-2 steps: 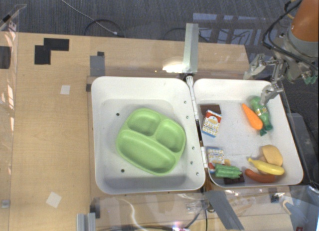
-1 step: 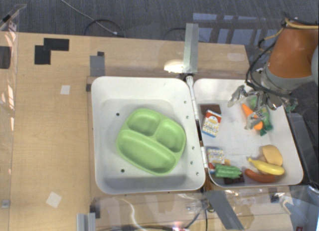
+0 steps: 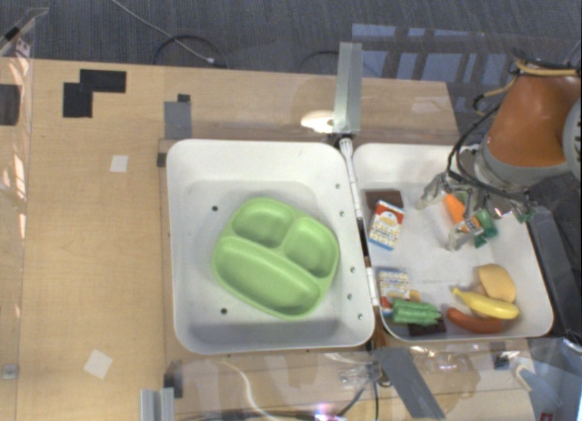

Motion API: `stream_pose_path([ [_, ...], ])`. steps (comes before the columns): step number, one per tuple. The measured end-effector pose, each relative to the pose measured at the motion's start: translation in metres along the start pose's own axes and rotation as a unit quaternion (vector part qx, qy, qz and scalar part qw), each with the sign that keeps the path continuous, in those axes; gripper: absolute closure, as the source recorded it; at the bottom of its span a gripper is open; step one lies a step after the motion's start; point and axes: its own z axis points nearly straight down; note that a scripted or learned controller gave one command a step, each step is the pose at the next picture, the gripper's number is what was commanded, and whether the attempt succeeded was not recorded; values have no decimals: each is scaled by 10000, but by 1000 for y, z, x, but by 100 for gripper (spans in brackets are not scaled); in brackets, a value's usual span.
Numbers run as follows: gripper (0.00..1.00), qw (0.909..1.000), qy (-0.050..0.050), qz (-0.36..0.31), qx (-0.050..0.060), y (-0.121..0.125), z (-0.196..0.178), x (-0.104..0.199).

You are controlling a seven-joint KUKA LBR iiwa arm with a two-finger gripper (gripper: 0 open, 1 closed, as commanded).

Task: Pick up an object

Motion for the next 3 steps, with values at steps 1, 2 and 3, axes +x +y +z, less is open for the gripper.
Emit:
stream_pose_path([
  [1,100,10000,-63,-18,29,0,-15,-5],
  [2,100,9923,-15,-1236,24,-33,-184,-21],
  [3,100,9986,-4,-535,3,13,-10,-18],
])
